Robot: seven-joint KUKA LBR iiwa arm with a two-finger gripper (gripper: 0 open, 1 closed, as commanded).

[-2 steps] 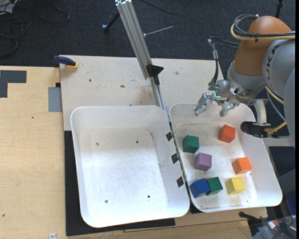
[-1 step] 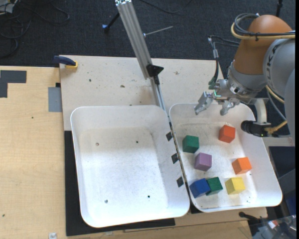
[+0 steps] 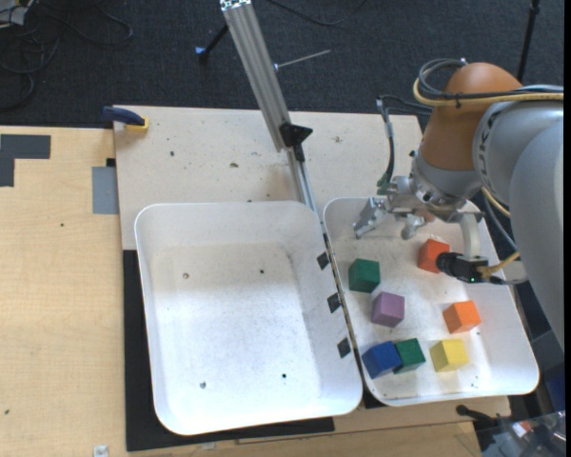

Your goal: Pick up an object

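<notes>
Green cube (image 3: 364,275) sits just below the gripper (image 3: 388,215) in the right bin (image 3: 514,374), jaws look spread wide with nothing in them, so a slightly off descent could just knock it sideways.

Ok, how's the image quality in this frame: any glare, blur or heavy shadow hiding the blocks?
Camera view: lighting is even, and the left bin looks bright but not blown out. The blocks in the right bin cast short soft shadows, so the purple cube and yellow cube read clearly. The pincer is slightly soft and its metal blends into the white floor.
</notes>
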